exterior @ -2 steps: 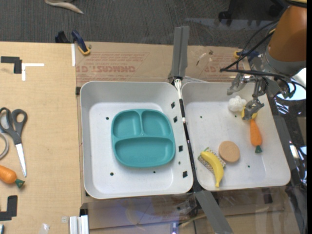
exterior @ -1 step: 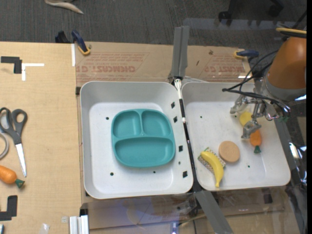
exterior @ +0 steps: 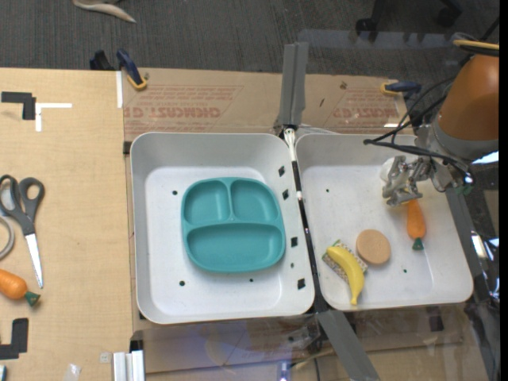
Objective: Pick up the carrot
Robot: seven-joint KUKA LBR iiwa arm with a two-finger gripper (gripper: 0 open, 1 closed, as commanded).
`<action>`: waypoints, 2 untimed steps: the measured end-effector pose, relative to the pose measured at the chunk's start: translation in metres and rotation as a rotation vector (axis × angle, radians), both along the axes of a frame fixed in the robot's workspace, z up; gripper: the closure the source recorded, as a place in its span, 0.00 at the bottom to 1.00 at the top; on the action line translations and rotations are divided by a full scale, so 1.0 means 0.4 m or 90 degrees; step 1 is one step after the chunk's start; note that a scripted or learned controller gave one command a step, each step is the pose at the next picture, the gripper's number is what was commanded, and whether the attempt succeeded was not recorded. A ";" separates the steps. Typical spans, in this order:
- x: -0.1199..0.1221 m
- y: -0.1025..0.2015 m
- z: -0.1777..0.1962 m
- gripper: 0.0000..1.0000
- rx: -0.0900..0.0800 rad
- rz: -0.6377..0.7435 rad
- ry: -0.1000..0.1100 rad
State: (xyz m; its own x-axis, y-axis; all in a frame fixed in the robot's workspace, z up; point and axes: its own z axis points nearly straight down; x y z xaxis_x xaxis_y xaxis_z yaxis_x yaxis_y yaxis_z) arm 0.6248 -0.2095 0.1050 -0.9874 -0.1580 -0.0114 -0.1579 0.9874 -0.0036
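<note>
Lying in the right bin (exterior: 444, 288), the carrot (exterior: 415, 221) rests lengthwise near that bin's 3 o'clock wall, its green tip toward 6 o'clock. The claw (exterior: 401, 182) hangs just beside the carrot's upper end, at about 11 o'clock from it; whether its fingers are apart or together cannot be told, and nothing is seen between them. A round cookie (exterior: 373, 247) sits at 8 o'clock from the carrot, near but apart, and a banana (exterior: 348, 269) lies touching the cookie's 8 o'clock side. Bare white floor lies open across the right bin's 10 o'clock part and along its 6 o'clock edge. The left bin (exterior: 151, 228) holds a teal divided plate (exterior: 233, 225) at its middle, with bare floor all around it. Out on the wooden surface (exterior: 71, 173), at the far 9 o'clock side, lie scissors (exterior: 26, 221) and a second carrot (exterior: 14, 286), well apart from both bins.
</note>
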 end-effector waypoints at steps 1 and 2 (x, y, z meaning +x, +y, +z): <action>0.000 0.000 0.000 0.00 0.000 0.000 0.000; -0.062 -0.028 -0.029 0.00 0.002 -0.042 0.005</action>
State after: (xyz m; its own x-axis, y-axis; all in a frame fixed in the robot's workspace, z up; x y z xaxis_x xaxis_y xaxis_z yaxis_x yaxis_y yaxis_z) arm 0.6000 -0.2209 0.0932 -0.9957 -0.0926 -0.0041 -0.0926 0.9957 0.0003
